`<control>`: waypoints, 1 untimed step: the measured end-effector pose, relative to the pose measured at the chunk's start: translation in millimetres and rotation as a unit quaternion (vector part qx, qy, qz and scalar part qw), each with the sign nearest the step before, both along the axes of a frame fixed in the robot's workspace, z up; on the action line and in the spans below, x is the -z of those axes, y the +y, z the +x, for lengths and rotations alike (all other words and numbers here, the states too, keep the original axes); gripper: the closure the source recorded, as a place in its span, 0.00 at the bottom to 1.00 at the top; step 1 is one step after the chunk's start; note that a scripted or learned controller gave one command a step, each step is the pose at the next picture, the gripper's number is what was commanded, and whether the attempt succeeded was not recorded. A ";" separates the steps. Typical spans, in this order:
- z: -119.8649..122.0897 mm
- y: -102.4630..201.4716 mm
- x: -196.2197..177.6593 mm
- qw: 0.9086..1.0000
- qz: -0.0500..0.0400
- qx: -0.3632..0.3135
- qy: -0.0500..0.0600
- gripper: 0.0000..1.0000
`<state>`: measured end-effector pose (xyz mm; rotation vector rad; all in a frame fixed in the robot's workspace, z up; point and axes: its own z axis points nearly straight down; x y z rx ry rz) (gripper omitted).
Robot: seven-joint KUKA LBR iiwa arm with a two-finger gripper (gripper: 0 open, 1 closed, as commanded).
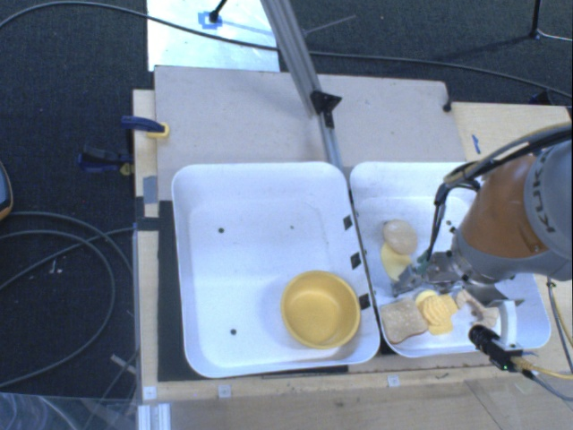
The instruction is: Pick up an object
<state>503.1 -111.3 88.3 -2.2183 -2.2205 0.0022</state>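
A: Start nearest you. What's in the right bin (537, 325)?

B: Along its near wall you've got a tan bread-like slice (405, 320), lying flat. Just right of it, touching, a ridged yellow piece (435, 312). Further right of that, a small pale brown-and-white item (482, 311), too small for you to identify.

A: And the gripper?

B: The gripper (414, 277) sits low in that same bin, just beyond the bread slice, reaching in from the right. You can see dark metal fingers at the tip, but the wrist covers most of them. How far open: can't tell. Nothing visibly between the fingers, so don't count anything as held.

A: Anything close to the tip?

B: Yes. A yellow round piece (392, 260) just left of the tip, near the bin's left wall. Right behind it, touching or nearly, a pale beige round object (400, 236). Both rest on the bin floor.

A: Left bin (260, 195)?

B: One yellow bowl (320, 308), upright, in the near right corner, close to the wall shared with the right bin.

A: The arm (515, 218)?

B: Grey body with the orange band, over the right bin's right half, black cables running along it.

A: Farther back?

B: Beyond both bins you see a bare board (242, 115), and a grey metal pole (291, 38) slanting up from the gap between the bins.
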 end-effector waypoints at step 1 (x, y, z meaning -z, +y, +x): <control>1.5 -0.4 -12.6 1.000 -0.001 0.001 -0.003 1.00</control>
